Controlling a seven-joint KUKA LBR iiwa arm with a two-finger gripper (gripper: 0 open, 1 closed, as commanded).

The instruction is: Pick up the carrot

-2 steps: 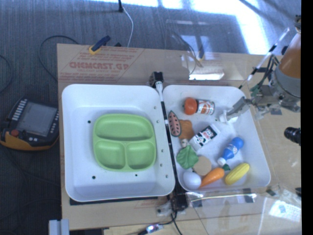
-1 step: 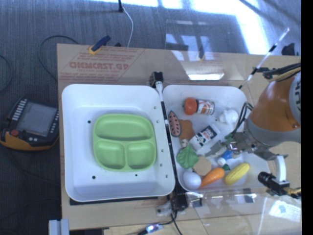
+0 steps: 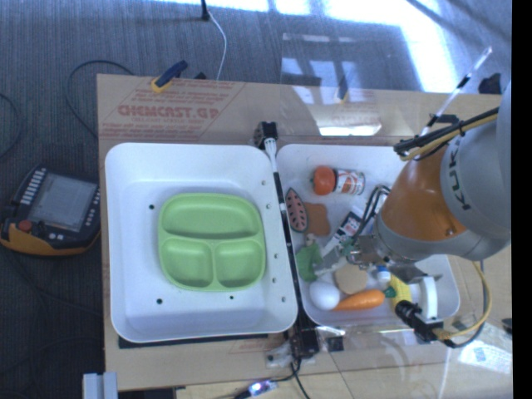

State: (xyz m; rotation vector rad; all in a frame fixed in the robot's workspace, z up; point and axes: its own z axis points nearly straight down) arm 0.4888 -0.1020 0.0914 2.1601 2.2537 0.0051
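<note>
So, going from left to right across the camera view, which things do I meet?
Handheld controller → green divided plate → watermelon slice → white egg → carrot → robot arm.

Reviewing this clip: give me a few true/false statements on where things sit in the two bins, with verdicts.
1. The carrot lies in the right bin. True.
2. The green tray sits in the right bin. False: it sits in the left bin.
3. An egg lies beside the carrot. True.
4. The carrot rests on the green tray. False: it lies on the right bin's floor, near its front wall.
5. The arm is above the left bin. False: it is above the right bin.
</note>
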